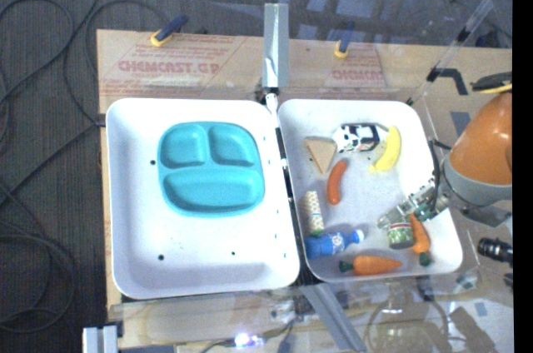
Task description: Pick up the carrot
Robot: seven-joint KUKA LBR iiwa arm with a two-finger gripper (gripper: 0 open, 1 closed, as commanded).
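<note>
Two carrots lie in the right bin [366, 114]. One carrot [376, 265] rests flat near the front wall, its green end pointing left. A smaller carrot [420, 236] lies at the front right, green tip toward the front. My gripper [410, 211] hangs low over the bin's right side, just above and to the left of the smaller carrot and over a small green jar [400, 234]. I cannot make out anything held in it. The arm's orange band [491, 143] sits at the right edge.
The right bin also holds a banana [388, 150], a black-and-white cow toy [360, 136], a bread wedge [320, 152], an orange sausage [335, 181], a corn cob [314, 211] and a blue bottle [331, 244]. A blue divided plate [213, 168] lies in the left bin [133, 260].
</note>
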